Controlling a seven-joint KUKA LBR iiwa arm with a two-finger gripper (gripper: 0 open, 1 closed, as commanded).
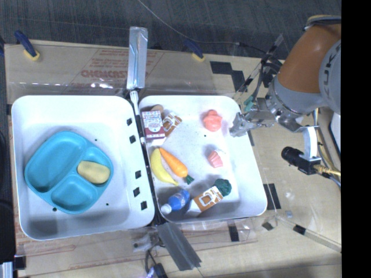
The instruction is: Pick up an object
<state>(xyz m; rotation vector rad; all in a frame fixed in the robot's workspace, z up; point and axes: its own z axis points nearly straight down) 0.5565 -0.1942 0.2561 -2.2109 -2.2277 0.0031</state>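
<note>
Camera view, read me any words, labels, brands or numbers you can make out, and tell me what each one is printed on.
Nothing reads clearly.
Cardboard sheet behind the bins: red print, too blurred to read.
Dark red carton in the right bin: label too small.
Orange carton: print too small.
Blue bottle: label blurred.
Arm's orange band: dark lettering, cut off at the edge.

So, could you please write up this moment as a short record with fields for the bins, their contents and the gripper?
left bin: blue divided plate with a yellow potato-like piece in one compartment
right bin: banana beside carrot, pink fruit, small pink cup, red carton, blue bottle, broccoli
gripper: above the right bin's right rim, nothing seen between its fingers
arm: reaching in from the right
task state: no object picked yet
</note>
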